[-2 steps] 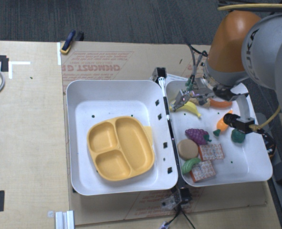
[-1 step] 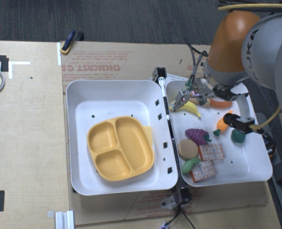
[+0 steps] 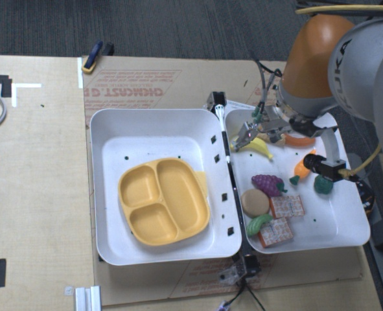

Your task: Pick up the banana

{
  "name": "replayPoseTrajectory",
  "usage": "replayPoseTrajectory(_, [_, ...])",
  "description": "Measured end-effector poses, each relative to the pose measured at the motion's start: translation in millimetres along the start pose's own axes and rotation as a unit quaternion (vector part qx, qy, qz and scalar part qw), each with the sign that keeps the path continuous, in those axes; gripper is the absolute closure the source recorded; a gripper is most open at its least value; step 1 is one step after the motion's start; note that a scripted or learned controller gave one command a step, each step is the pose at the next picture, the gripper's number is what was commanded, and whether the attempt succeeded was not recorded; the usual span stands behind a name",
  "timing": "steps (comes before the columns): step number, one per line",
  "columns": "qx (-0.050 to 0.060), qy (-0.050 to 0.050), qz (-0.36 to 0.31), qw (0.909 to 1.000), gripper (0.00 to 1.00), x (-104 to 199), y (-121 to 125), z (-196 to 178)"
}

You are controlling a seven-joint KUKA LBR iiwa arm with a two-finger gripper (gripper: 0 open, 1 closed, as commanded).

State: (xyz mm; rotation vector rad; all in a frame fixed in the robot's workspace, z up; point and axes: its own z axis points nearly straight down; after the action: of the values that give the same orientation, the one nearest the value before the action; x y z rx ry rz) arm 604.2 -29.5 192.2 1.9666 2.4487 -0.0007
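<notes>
The banana (image 3: 261, 148) is small and yellow and lies in the right bin (image 3: 347, 229), near its far left corner. My gripper (image 3: 246, 137) is low over the banana's left end and looks to be touching it. The grey arm with its orange band (image 3: 314, 54) reaches in from the upper right and hides the bin's far edge.
In the same bin lie purple grapes (image 3: 267, 184), an orange carrot (image 3: 301, 168), a green item (image 3: 323, 185), a red piece (image 3: 299, 141), a round bun (image 3: 256, 203), two red boxes (image 3: 286, 207) and a green vegetable (image 3: 258, 223). The left bin (image 3: 107, 135) holds a yellow divided plate (image 3: 164, 200).
</notes>
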Motion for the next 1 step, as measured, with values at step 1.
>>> replayPoseTrajectory(1, [0.0, 0.0, 0.0, 1.0, 0.0, 0.0, 0.0, 0.0])
